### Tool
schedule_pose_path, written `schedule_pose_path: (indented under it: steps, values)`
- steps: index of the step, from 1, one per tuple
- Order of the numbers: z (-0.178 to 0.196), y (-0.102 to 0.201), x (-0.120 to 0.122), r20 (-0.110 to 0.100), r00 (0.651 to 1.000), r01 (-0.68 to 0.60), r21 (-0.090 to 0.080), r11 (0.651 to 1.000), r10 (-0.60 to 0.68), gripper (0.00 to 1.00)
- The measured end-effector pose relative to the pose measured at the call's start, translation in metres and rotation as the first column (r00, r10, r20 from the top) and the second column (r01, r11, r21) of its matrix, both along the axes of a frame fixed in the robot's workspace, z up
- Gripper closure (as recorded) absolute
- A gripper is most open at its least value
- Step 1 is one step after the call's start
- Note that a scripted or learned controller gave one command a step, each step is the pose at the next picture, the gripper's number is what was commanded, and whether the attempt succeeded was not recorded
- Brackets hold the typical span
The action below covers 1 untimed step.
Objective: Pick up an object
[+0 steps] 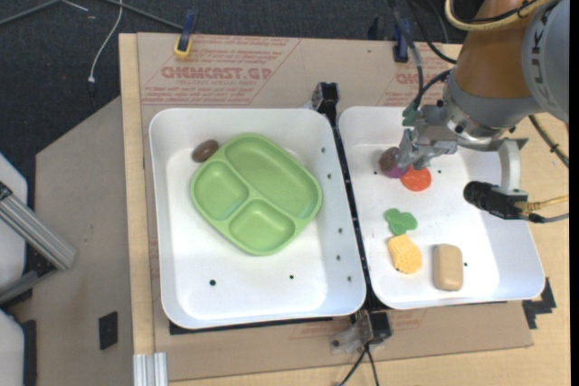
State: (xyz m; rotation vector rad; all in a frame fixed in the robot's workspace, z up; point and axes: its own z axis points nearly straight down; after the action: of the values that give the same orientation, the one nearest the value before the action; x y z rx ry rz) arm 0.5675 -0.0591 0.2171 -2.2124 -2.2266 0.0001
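Note:
My gripper [409, 161] hangs low over the back of the right bin [507, 285]. Right beneath its tip lie a red-orange round piece [417, 181] and a small dark purple-brown piece [390, 161], both partly covered by it. Nearer the front of that bin sit a green leafy piece [399, 220], a yellow corn-like piece [405, 254] and a tan bread-like block [447, 267]. No item can be made out between the fingers.
The left bin [181, 285] holds a green divided plate [256, 193] and a small brown oval piece [205, 151] at its back left. A black clip [325, 95] sits where the bins meet at the back. Cardboard lies under both bins.

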Motion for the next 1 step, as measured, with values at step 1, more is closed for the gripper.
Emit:
schedule_pose_path:
  steps: [1]
  values:
    - [-0.0073,0.0586,0.0177,0.000,1.000,-0.001,0.000,1.000,0.001,1.00]
